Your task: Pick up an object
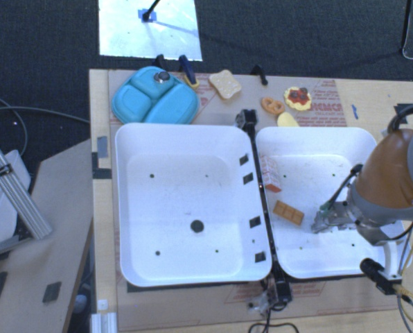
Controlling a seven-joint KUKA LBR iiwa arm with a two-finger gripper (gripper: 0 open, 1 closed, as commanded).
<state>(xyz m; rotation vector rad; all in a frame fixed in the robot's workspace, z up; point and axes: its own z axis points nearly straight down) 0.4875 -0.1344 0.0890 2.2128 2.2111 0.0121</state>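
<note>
Inside the right-hand shallow white bin (359,141) the grey arm's two-finger gripper (326,220) hangs low over the floor, just right of a flat orange-brown waffle-like block (288,213); how far it is open I cannot tell, and nothing is seen in its grasp. A small red-and-white packet (269,174) lies near the bin's left wall. One small dark round disc (197,225) sits in the left white bin (134,186). Behind the bins on the worktop (213,103) rest a blue divided plastic plate (154,98) and a toast slice (225,84).
</note>
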